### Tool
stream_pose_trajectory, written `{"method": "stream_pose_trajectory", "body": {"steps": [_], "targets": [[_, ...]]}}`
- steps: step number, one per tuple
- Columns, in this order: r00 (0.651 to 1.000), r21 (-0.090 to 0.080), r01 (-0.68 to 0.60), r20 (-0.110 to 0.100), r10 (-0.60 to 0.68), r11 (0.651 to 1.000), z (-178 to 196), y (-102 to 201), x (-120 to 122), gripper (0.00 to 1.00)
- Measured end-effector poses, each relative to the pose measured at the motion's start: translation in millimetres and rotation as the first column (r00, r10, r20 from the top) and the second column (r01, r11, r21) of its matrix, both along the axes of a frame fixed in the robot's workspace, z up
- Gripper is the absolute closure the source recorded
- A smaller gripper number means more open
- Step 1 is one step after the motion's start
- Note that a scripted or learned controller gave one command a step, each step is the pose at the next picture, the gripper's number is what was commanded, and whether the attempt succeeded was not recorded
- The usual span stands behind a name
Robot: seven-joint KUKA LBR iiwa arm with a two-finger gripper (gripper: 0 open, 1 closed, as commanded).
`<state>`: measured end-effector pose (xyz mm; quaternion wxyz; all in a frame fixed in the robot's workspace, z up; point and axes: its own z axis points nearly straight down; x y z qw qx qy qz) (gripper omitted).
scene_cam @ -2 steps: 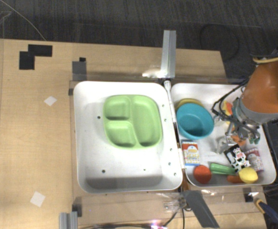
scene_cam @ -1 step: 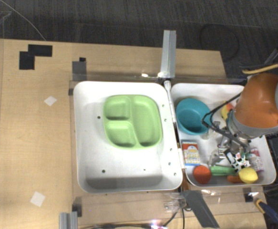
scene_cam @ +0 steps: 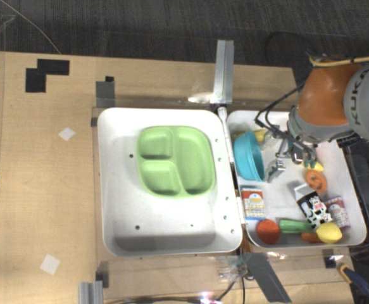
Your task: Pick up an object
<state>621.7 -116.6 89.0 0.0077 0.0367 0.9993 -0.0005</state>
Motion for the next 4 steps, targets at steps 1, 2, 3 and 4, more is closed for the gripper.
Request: {"method": "stream_pose_trajectory", "body": {"steps": [1, 2, 3, 4], "targets": [[0.997, -0.007, -0.074, 0.002, 0.074, 0.997, 1, 28, -22, 0.0], [0.997, 0.0, 0.081, -0.005, -0.081, 0.997, 22, -39, -41, 0.0], [0.998, -0.002, -0.057, 0.0, 0.057, 0.998, 1, -27, -61, 0.0], [0.998, -0.006, -0.062, 0.017, 0.062, 0.998, 16, -26, -56, 1.0]]}}
